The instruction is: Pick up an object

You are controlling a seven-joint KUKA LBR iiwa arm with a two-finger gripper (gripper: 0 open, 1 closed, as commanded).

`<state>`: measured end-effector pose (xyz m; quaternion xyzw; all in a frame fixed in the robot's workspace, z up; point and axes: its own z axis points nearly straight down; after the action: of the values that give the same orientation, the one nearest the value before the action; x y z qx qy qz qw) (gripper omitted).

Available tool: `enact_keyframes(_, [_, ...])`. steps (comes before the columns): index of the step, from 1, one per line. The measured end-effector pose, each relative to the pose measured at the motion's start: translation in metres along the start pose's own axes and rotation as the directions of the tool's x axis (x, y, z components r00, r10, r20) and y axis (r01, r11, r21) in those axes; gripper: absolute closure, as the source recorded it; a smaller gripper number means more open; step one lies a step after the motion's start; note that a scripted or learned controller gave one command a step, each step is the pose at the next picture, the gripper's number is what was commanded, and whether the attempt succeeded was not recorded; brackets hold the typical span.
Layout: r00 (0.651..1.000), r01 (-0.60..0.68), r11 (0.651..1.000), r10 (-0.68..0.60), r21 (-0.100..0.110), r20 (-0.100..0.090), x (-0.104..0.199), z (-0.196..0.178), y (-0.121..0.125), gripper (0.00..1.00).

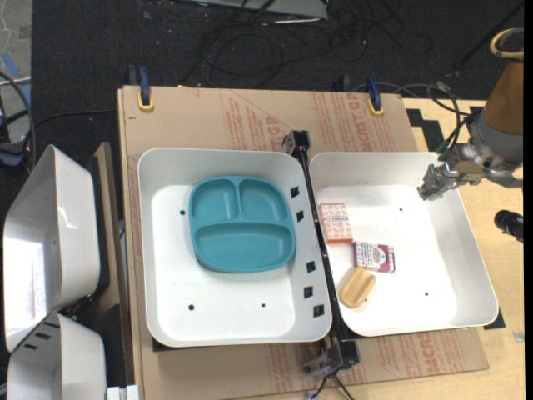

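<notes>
Two shallow white bins sit side by side on the brown bench (250, 123). The left bin (158, 223) holds one thing: a teal divided plate (241, 223) with three compartments, lying flat a little toward 12 o'clock of that bin's middle.

The right bin (450, 257) holds three small things, all gathered in its 9 o'clock half, near the wall shared with the left bin. The first is a pink-and-white box (335, 221) lying flat, closest to the shared wall. Toward 4 o'clock from it, just beside it, lies a purple-and-white packet (375, 257). Toward 7 o'clock from the packet, touching or almost touching it, lies a tan, bread-like roll (358, 288), set at a slant. That makes one plate, one box, one packet and one roll, four loose things in all.

The gripper (435, 182) hangs over the right bin's 1 o'clock corner, near its rim, well apart from all three small things. Nothing shows between its fingers. The picture is too coarse to tell whether the fingers are apart or together. The arm's orange band (508, 107) and grey wrist rise toward 1 o'clock from the gripper.

Two blue-and-yellow clamps (145, 92) grip the bench's 12 o'clock edge, one near each corner.
</notes>
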<state>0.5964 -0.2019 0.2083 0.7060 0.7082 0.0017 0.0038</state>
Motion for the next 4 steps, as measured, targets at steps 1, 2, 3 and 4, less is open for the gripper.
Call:
enact_keyframes(1, [1.0, 0.0, 1.0, 0.0, 0.0, 0.001, -0.006, -0.063, 0.002, 1.0])
enact_keyframes(2, [1.0, 0.004, 1.0, -0.004, 0.01, -0.005, 0.047, -0.047, -0.005, 1.0])
enact_keyframes(3, [1.0, 0.005, 1.0, -0.005, 0.009, -0.005, 0.1, -0.039, -0.001, 1.0])
enact_keyframes(4, [1.0, 0.005, 1.0, -0.005, 0.01, -0.006, 0.16, -0.027, -0.012, 1.0])
